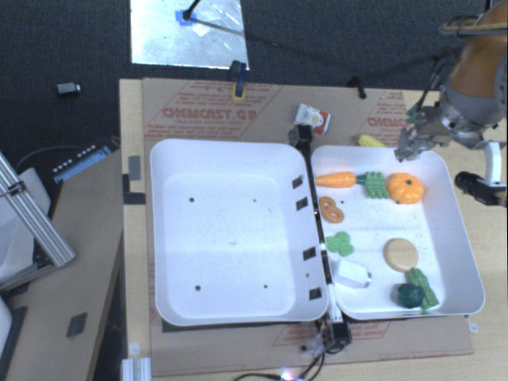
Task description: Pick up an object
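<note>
- Green, in a dark and a lighter shade, the toy vegetable (416, 290) lies nearest, in the front corner of the right bin (452, 213).
- Just behind it lies a tan round piece (401, 254); to their left a small white block (352, 275) and a green clover-like piece (340, 243) sit near the wall between the bins.
- Further back, a little brown pretzel (331, 209) rests beside that same wall.
- Along the far side of this bin lie an orange carrot (336, 179), a green ridged piece (375, 185) and an orange pumpkin (406, 189), round, ribbed and lying free on the bin floor.
- Poised just above and behind the pumpkin, at the bin's far rim, is the claw (410, 145); I cannot tell how far it is open, and nothing shows in its grip.
- By my judgement the pick is not yet done: the claw is near the pumpkin, the likely target, and the descent, grasp and lift remain.
- On the worktop (198, 105) beyond the bins lie a yellow piece (370, 141) and a small carton (311, 117).
</note>
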